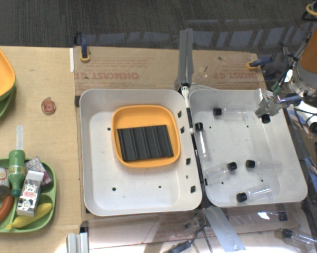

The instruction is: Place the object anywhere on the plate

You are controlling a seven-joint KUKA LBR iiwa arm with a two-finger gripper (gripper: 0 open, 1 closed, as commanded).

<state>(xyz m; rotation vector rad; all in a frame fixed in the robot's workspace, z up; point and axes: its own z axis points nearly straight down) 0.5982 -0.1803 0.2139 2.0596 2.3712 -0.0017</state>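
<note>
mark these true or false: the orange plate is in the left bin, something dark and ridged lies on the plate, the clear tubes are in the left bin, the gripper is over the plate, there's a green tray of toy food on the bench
1. The orange plate sits in the left bin. True.
2. A dark ridged block lies on the plate. True.
3. The clear tubes are in the left bin. False: the clear tubes with black caps lie in the right bin.
4. The gripper is over the plate. False: the gripper is at the right bin's far right corner.
5. A green tray of toy food rests on the bench, left of the bins. True.
</note>
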